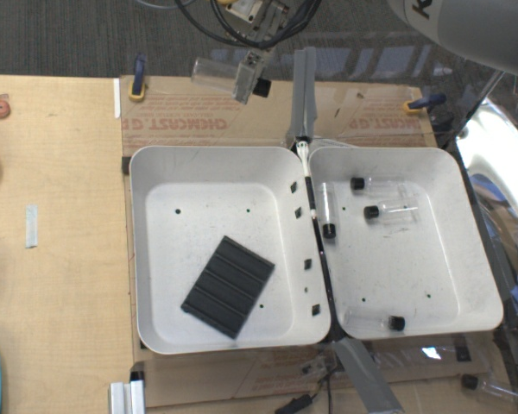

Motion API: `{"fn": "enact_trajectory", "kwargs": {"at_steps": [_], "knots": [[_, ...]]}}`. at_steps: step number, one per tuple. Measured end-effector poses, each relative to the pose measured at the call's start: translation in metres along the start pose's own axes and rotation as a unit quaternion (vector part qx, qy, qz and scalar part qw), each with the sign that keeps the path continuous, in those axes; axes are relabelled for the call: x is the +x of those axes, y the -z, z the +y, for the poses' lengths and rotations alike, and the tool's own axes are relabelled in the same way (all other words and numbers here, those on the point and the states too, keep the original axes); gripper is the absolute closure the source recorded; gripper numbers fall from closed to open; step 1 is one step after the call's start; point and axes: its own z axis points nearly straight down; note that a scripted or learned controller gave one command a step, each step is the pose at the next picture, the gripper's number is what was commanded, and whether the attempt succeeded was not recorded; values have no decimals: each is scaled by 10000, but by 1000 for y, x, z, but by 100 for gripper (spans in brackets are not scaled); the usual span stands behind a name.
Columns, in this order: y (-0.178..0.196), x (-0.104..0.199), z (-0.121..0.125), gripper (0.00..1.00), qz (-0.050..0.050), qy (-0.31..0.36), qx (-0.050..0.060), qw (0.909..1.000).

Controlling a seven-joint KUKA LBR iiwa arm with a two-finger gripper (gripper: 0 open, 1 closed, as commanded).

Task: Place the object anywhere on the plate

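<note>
A dark ribbed rectangular plate lies tilted on the floor of the left bin. My gripper hangs high near the top of the view, over the cardboard behind the left bin. It is shut on a clear tube, which sticks out to the left of the fingers, with its black cap on their right. The tube hangs well above and behind the plate.
The right bin holds several clear tubes with black caps: one along the left wall, two near the back, and a black cap at the front. Blue clamps pin the cardboard. Cables hang around the wrist.
</note>
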Motion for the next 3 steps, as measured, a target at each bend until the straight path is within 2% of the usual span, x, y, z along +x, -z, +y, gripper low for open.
{"fn": "enact_trajectory", "kwargs": {"at_steps": [1,2,3], "knots": [[-1,-1,-1,100,-8,1839,-6,9829],[-1,0,0,100,-5,-458,-7,9989],[0,-1,-1,100,12,-4504,0,8928]]}}
